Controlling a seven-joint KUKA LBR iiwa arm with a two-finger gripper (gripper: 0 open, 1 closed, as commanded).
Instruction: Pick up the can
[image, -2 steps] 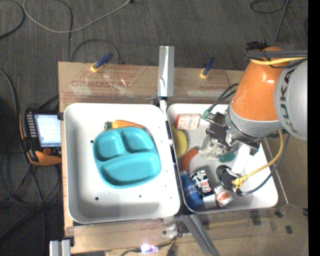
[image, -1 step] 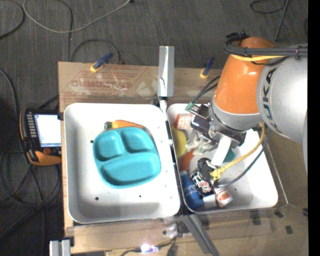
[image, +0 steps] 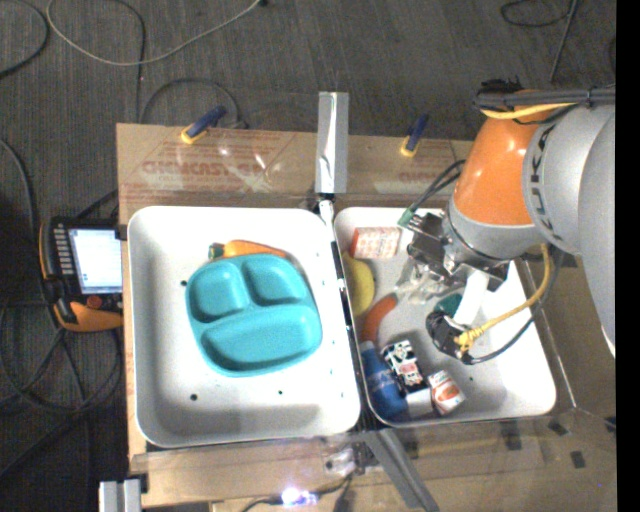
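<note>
A black and white can (image: 403, 363) lies in the right bin (image: 535, 385), near its front. A smaller red and white can (image: 446, 393) lies just to its right, against the front wall. My gripper (image: 416, 283) hangs over the middle of the right bin, behind both cans and apart from them. The grey arm with its orange band (image: 505, 150) reaches in from the right and hides the back right part of the bin.
A blue object (image: 380, 385) lies left of the cans. An orange object (image: 375, 318), a yellow one (image: 359, 283) and a red and white box (image: 376, 242) lie further back. The left bin (image: 160, 390) holds a teal divided plate (image: 255, 312).
</note>
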